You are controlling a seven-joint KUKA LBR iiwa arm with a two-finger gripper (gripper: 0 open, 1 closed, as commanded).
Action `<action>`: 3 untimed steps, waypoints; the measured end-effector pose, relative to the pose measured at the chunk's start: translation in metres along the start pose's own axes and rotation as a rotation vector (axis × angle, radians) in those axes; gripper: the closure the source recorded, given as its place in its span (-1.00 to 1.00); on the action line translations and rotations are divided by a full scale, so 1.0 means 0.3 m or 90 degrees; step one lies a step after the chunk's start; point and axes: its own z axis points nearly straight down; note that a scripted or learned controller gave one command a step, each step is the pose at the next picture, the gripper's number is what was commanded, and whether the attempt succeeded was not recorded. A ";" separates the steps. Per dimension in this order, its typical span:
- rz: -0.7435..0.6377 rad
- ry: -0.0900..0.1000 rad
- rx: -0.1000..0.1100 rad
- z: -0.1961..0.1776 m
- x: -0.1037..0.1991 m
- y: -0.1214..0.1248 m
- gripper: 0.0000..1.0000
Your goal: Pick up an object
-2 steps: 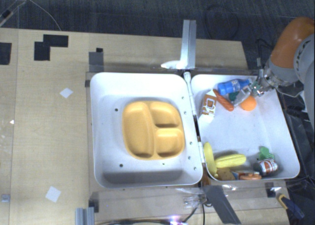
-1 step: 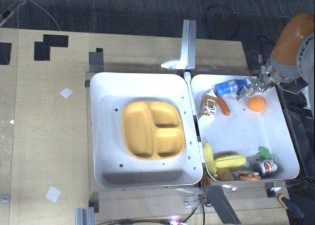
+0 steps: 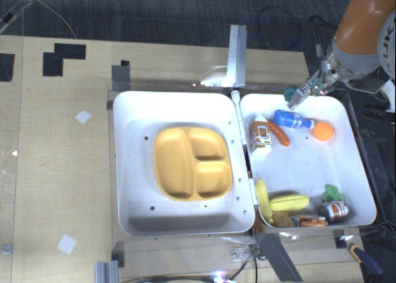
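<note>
My gripper [image 3: 297,96] hangs over the back edge of the right bin [image 3: 352,152], tilted down to the left, just above and behind a blue bottle [image 3: 293,120]. Nothing shows in its grasp. Right of the bottle lies an orange ball [image 3: 323,130]. A red sausage [image 3: 278,134] and a brown and white carton [image 3: 260,137] lie to the bottle's left. At the bin's front are a banana [image 3: 262,196], a yellow block [image 3: 289,202], a green piece [image 3: 332,192] and a can [image 3: 336,211].
The left bin [image 3: 133,152] holds a yellow divided tray [image 3: 192,163]. A metal post [image 3: 237,56] stands behind the rim shared by the two bins. The arm's orange band [image 3: 365,18] is at the upper right. The right bin's middle floor [image 3: 309,164] is bare.
</note>
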 end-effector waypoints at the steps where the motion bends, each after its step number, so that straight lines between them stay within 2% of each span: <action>1: 0.214 0.006 0.009 0.113 0.224 0.074 1.00; 2: -0.025 0.005 0.005 -0.170 0.404 -0.042 1.00; 3: -0.180 0.007 0.006 -0.034 0.309 -0.075 1.00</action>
